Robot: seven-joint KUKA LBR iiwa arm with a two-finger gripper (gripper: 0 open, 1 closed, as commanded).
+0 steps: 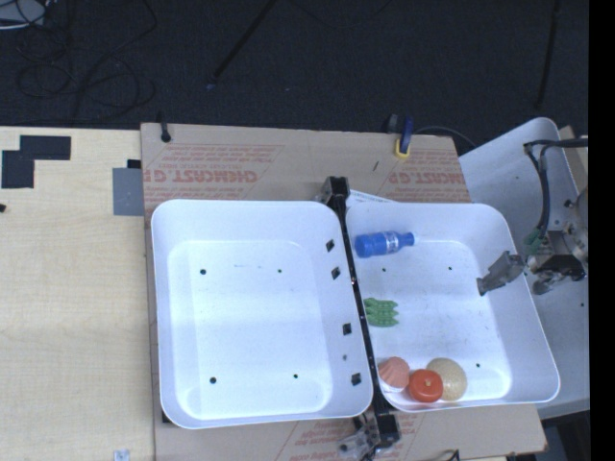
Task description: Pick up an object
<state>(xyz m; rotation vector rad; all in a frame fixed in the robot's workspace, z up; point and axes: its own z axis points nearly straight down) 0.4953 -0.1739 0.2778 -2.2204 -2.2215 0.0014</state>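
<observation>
The right bin [519, 353] holds a blue bottle [383, 244] lying on its side near the back left corner. A small green object [381, 312] lies by the left wall. In the front left corner a pink ball [392, 372], a red round object [425, 385] and a beige ball [449, 376] sit clustered together. My gripper [524, 269] hangs at the bin's right rim, well apart from all of these, with nothing visibly held.
The left bin [173, 257] sits beside the right one, joined along a black divider strip [351, 296]. Both rest on a cardboard sheet [250, 166]. A yellow and blue clamp [404, 140] stands at the cardboard's back edge. Cables [543, 190] run by the arm.
</observation>
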